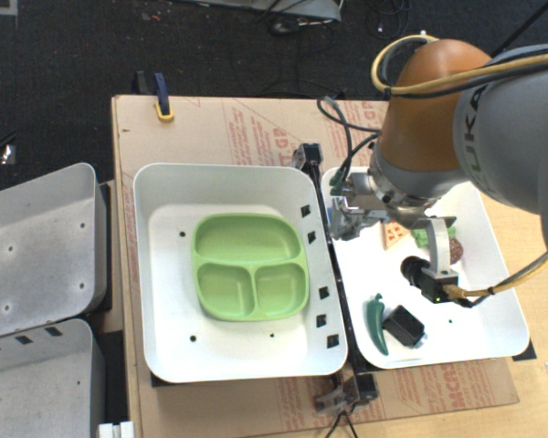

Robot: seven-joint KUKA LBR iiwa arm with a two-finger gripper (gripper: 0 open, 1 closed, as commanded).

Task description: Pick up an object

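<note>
Gripper point(347, 210) low over right bin point(493, 336), at its left wall, beside the divide between the 2 bins. Apart or together: cannot tell from this angle. Objects for picking all in right bin: dark green curved piece point(375, 325) and black block point(405, 326) just beside each other near the front edge; orange wedge point(395, 235) near the gripper. Left bin point(164, 199) holding 1 light green divided plate point(251, 265) with 3 compartments.
</note>
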